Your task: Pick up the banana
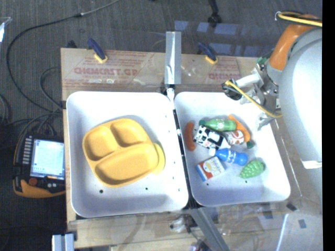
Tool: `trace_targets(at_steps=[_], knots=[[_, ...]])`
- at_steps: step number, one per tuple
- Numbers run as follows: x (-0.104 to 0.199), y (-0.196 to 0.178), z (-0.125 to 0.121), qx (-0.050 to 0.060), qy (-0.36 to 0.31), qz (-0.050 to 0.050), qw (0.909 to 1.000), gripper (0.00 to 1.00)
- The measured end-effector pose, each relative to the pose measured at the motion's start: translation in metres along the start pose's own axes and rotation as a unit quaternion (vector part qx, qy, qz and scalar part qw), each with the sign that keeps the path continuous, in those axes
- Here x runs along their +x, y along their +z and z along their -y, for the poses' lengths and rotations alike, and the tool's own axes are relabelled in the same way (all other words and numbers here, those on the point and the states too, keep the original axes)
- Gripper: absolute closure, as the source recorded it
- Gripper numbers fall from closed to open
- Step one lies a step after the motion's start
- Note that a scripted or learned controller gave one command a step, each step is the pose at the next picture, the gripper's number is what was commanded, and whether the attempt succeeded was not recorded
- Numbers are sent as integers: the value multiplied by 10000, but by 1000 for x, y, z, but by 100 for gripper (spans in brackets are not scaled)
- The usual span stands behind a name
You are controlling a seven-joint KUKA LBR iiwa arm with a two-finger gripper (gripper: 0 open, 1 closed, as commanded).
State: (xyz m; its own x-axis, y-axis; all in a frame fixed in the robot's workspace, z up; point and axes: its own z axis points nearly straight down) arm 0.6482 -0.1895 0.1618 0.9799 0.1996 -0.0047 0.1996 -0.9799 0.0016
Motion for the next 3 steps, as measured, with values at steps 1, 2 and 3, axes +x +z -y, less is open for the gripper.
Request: trace_targets(at_steps=[1, 2, 3], knots=[[-17, -60, -32, 2, 2, -1, 10000, 0], [3, -70, -35, -6, -131, 2, 9999, 0], [-40, 5, -26, 19, -87, 8, 10000, 0]])
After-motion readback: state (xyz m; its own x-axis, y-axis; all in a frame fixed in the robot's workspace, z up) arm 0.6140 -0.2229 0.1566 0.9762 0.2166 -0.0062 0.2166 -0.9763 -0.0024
